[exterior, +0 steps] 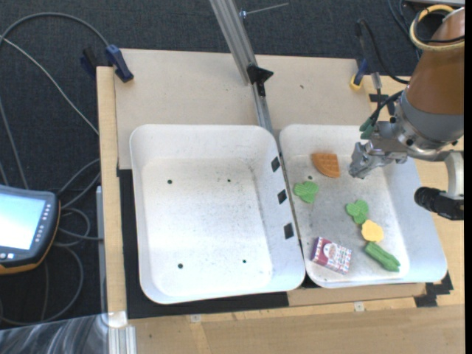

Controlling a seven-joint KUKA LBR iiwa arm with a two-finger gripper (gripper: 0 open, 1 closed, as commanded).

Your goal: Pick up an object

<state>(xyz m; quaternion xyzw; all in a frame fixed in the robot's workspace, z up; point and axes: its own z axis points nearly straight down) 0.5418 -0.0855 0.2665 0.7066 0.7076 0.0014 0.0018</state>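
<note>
Nearest the camera, along the front edge of the right bin (435,253), a small red and white packet (330,254) is being seen lying flat, and just to its right a long green piece (382,257) is being shown at a slant near the bin's front corner. A little further back, a yellow piece (372,231) is lying just beside a green leafy piece (357,211), the two almost touching. Further in, another green piece (305,191) is being seen close to the bin's left wall, well apart from the pair. Beyond that, an orange-brown piece (326,164) is resting toward the back of the bin, and the hand (361,166) is being held just to its right, low over the bin floor; nothing is being seen between its fingers, and whether they are spread or closed cannot be told from here. The grey arm with its orange band (439,65) is being carried in from the right. The left bin (147,198) is lying alongside, its speckled floor being shown with a few dark dots. Further back, the pale worktop (184,87) is being crossed by a slanting metal bar (232,32), with a blue clamp (118,61) at the far left corner and another clamp (360,72) at the far right.
</note>
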